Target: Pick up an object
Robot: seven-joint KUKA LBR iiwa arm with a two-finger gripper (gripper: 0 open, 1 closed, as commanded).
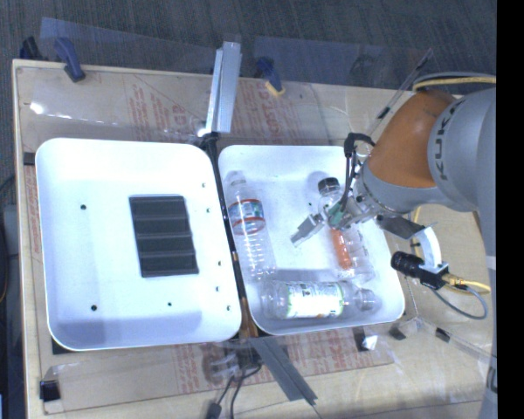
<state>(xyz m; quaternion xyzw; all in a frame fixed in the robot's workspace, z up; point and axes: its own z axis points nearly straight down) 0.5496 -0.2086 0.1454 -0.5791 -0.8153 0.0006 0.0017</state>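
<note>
Your KUKA arm (pixel 437 151) reaches in from the right, its gripper (pixel 319 221) low over the middle of the right bin (pixel 279 160). You cannot tell from this angle whether the claw is wide, narrow or closed on anything.

Three clear plastic bottles lie in that bin. One water bottle (pixel 249 225) lies along the left wall, well apart from the gripper. A second, the green-labelled bottle (pixel 310 299), lies across the near edge. The third, an orange-tinted bottle (pixel 348 250), lies just right of the gripper, near the right wall.

In the left bin (pixel 79 173), a black ribbed tray (pixel 163 235) lies flat at the centre.
</note>
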